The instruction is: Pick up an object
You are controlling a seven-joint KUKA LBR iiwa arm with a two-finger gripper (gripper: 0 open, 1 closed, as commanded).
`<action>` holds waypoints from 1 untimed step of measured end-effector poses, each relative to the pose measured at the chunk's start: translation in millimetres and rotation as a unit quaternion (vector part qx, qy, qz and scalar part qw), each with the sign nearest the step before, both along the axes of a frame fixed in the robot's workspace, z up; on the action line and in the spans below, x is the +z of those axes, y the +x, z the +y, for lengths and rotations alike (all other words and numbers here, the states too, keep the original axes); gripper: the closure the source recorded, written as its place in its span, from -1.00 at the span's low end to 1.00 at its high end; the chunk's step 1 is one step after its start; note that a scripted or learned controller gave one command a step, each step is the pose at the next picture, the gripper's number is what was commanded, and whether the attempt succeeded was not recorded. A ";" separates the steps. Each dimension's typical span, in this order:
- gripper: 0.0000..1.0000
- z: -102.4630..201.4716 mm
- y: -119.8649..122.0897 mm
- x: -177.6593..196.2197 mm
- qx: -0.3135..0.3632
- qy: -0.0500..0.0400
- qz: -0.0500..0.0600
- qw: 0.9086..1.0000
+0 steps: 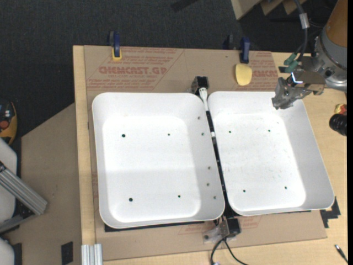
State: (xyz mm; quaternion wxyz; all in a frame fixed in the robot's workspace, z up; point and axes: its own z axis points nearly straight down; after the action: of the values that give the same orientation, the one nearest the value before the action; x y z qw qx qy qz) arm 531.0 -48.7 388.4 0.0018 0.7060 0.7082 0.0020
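A small pale yellow object (243, 74) lies on the cardboard behind the right bin (309, 148), outside both bins. My gripper (284, 99) hangs over the far right corner of the right bin, to the right of the yellow object and apart from it. Nothing shows between its fingers. The left bin (105, 148) and the right bin show only bare white floors with small dark dots.
Two blue clamps (115, 44) (245, 48) hold the cardboard sheet at the back edge. A black bracket (200, 84) sits at the back of the seam between the bins. A dark round thing (341, 120) lies on the bench at the far right.
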 end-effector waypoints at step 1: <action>1.00 58.8 44.6 -106.9 0.002 0.001 0.008 1.000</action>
State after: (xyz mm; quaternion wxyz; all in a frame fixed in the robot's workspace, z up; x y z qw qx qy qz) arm 575.7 10.1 281.5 -0.0046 0.7049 0.7093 -0.0032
